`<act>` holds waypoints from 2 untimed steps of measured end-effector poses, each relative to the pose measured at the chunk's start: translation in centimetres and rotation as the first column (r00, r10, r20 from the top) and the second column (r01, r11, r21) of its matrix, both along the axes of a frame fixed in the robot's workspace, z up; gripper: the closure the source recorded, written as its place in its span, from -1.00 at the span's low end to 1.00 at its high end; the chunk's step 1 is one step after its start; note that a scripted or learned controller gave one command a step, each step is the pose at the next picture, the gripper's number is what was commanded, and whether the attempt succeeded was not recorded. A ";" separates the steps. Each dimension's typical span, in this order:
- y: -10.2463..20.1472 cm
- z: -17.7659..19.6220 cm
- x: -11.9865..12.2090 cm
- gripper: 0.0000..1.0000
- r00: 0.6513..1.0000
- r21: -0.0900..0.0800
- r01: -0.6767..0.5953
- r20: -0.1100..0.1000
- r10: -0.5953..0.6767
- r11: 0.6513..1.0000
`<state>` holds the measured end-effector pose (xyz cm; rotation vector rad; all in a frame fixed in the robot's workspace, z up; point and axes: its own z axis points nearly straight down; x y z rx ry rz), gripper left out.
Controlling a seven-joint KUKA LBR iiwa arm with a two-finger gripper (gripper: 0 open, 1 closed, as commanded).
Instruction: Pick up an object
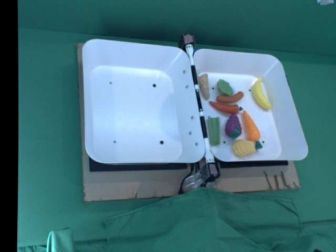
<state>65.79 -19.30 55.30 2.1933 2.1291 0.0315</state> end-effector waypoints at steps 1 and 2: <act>0.0 1.5 -0.1 1.00 1.000 -0.004 0.003 0.007 -0.003 1.000; -0.1 3.0 -0.1 1.00 1.000 -0.009 0.006 0.015 -0.006 1.000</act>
